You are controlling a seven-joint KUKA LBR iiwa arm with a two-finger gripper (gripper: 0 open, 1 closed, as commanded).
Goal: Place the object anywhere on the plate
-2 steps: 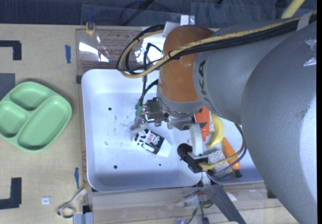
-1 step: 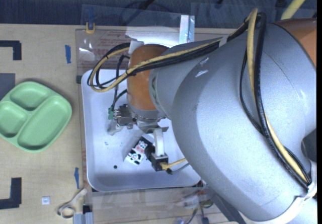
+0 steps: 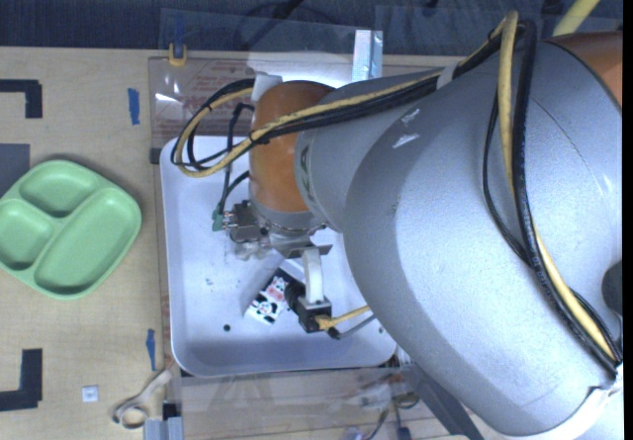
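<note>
- One camera view: the object (image 3: pixel 265 304), a small black-and-white patterned piece, lies in the white bin (image 3: pixel 193 329), toward its 6 o'clock edge.
- It sits near the jaws, at their 6 o'clock, its long axis running roughly 1 to 7 o'clock.
- Whether the jaws are spread or pressed together cannot be told.
- The green plate (image 3: pixel 67 227) rests on the table (image 3: pixel 79 349) at 9 o'clock, well apart.

The arm (image 3: pixel 475 211) is covering the right half of the white bin (image 3: pixel 193 260) and running off the right and bottom edges; the black-and-white object (image 3: pixel 263 304) is looking too small for me to identify; the left edge is clipping the green plate (image 3: pixel 69 225); I'm failing to name a dark speck (image 3: pixel 226 329).
</note>
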